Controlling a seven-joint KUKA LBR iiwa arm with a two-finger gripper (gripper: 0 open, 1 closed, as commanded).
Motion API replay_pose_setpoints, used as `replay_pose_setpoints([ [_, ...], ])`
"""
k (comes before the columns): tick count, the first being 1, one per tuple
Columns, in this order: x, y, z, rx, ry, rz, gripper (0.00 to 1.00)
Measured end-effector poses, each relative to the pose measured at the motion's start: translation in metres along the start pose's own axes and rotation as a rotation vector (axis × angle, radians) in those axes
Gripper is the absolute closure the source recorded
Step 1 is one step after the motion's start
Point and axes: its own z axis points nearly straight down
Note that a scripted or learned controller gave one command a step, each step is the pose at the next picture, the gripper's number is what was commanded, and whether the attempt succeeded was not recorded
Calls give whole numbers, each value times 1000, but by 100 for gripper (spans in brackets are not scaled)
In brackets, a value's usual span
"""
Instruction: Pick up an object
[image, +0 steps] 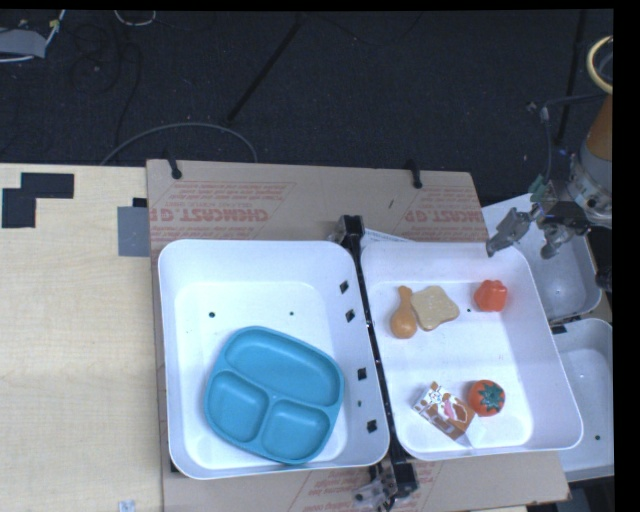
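The right bin (545, 330) holds several small items: a tan gourd-shaped piece (403, 313), a slice of toast (435, 307), an orange-red round piece (490, 295), a red tomato (487, 397) and a printed snack packet (443, 410). My gripper (527, 236) hangs over the bin's far right corner, just up and to the right of the orange-red piece. Its two fingers are spread open and nothing sits between them.
A blue three-compartment plate (272, 394) lies in the left bin (190, 300). Both bins rest on a cardboard sheet (300, 205). A black divider with clips (362, 340) runs between them. White trays (590, 370) sit off to the right.
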Motion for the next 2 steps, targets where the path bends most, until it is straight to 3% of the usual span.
replay_pose_setpoints([
  [1,0,2,-7,-11,-2,-2,0],
  [2,-8,3,52,-6,-2,-1,0],
])
